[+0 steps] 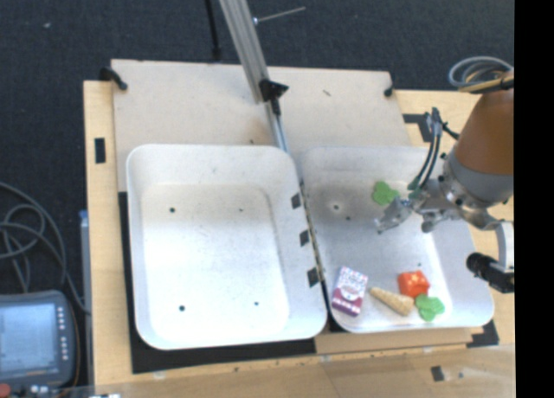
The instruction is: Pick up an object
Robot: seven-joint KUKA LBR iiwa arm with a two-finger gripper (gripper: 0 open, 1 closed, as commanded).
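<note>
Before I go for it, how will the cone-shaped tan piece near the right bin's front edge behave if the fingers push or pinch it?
The tan cone lies on its side, so a push would probably swing it in an arc. Its taper may squirt it out of a pinch. The purple carton and red piece crowd it.

No legible text or labels anywhere.

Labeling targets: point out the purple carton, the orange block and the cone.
purple carton (349, 291), camera view, middle of its top face
orange block (413, 283), camera view, centre of its top
cone (392, 301), camera view, mid-body
</note>
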